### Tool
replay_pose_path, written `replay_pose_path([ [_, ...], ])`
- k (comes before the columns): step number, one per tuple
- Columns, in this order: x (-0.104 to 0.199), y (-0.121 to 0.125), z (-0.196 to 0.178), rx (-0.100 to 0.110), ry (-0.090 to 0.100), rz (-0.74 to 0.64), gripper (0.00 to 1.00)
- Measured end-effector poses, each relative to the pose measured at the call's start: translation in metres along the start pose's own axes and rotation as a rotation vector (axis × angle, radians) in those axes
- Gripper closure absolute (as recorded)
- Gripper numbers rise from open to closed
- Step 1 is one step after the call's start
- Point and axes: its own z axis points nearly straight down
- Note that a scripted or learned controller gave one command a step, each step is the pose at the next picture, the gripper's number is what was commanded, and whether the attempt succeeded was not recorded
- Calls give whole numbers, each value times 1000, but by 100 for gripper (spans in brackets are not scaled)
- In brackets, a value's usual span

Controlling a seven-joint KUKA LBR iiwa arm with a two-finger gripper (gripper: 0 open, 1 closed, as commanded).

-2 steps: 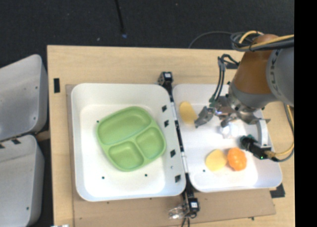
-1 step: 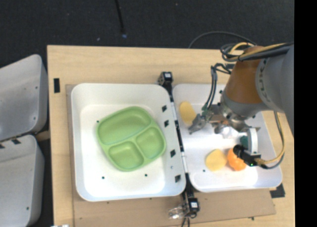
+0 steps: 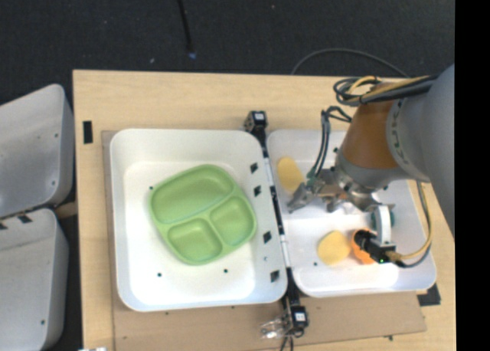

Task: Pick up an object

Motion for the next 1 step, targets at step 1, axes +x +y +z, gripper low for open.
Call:
replay_pose_path([
  [1, -1, 1, -12, -4, 0, 7, 100],
])
